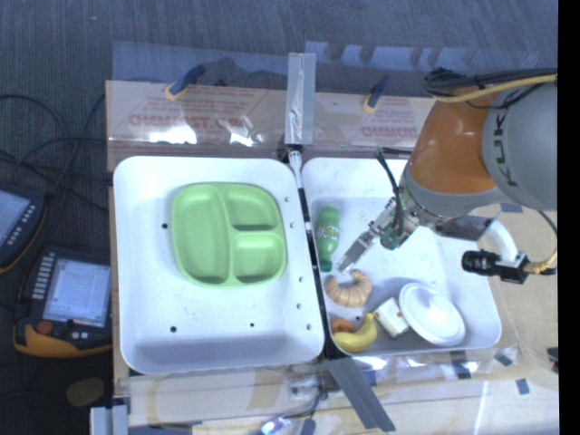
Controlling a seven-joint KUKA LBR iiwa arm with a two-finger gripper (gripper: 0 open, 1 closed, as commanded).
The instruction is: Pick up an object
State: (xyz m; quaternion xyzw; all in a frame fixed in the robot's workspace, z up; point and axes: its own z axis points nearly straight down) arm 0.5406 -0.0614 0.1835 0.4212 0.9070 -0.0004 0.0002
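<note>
Croissant point(349, 287) just beneath pincer point(349, 257), whose state cannot be made out; risk of skidding off curved crust into bottle point(326, 236).

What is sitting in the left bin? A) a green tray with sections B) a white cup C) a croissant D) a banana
A: the green tray with sections lies in the left bin, while the banana, croissant and white things sit in the right bin.
</note>
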